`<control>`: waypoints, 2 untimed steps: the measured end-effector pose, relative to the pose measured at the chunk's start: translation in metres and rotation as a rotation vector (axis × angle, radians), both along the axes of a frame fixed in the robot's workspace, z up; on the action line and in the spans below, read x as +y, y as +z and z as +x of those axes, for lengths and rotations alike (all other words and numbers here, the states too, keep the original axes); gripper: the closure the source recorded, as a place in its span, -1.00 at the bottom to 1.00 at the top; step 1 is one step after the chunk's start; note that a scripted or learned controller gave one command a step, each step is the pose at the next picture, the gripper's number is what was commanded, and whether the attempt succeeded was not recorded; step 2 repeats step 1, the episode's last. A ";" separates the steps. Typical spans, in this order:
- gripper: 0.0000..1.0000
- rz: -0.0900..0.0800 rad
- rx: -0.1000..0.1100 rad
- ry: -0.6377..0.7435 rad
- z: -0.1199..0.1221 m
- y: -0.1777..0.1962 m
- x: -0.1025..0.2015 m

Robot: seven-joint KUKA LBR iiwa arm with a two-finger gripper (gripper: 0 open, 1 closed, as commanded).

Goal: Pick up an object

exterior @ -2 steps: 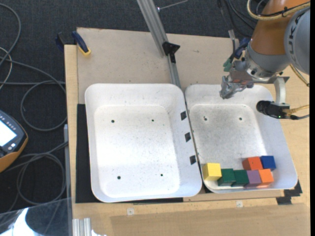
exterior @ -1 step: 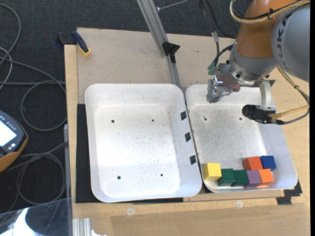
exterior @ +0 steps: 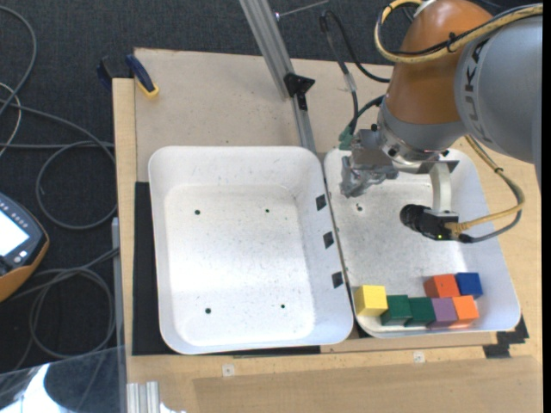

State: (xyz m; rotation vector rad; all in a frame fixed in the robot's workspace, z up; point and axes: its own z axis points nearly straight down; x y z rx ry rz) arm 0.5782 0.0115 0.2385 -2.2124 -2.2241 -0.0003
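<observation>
Over the right bin (exterior: pixel 491 256), pincer (exterior: pixel 355 188) grip unclear, blocks (exterior: pixel 422 304) clustered at near edge

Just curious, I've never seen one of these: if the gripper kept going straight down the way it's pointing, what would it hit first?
Probably the bare speckled floor of the right-hand shallow white bin. The two-finger gripper points down at its far end, well away from the coloured blocks.

Plywood bench (exterior: pixel 215 101): two white bins side by side, left bin (exterior: pixel 237 248), right bin (exterior: pixel 491 265). Blue-yellow clamp (exterior: pixel 142 74) at bench's far left corner.
</observation>
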 end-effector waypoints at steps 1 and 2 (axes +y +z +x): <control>1.00 -0.001 0.001 0.001 -0.018 -0.007 0.044; 1.00 -0.001 0.001 0.001 -0.018 -0.007 0.044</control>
